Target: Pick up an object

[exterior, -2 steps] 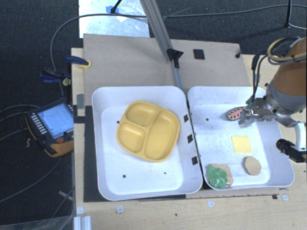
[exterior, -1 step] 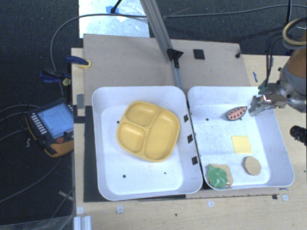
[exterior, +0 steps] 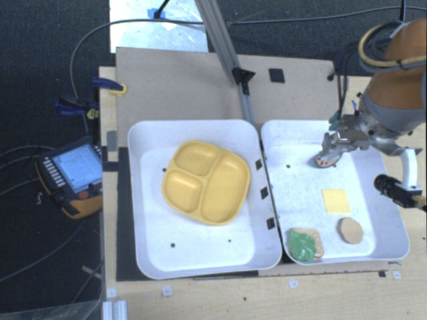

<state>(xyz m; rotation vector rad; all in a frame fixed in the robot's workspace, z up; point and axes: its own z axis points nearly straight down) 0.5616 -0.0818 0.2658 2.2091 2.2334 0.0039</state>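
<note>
My gripper (exterior: 328,153) hangs low over the back part of the right bin (exterior: 293,145), with the arm reaching in from the right. A small pinkish-red object (exterior: 325,162) lies right at its tip, partly covered by it. Nearer the front of that bin sit a flat yellow square (exterior: 335,201), a round tan cookie-like piece (exterior: 350,231) and a green piece on a tan base (exterior: 305,244). In the left bin (exterior: 150,232) rests a yellow divided plate (exterior: 206,181).
A grey pole (exterior: 220,32) slants down to the back rim between the bins. Black clips (exterior: 265,192) sit along the shared wall. A handheld controller (exterior: 70,175) and cables lie off the bench at the left.
</note>
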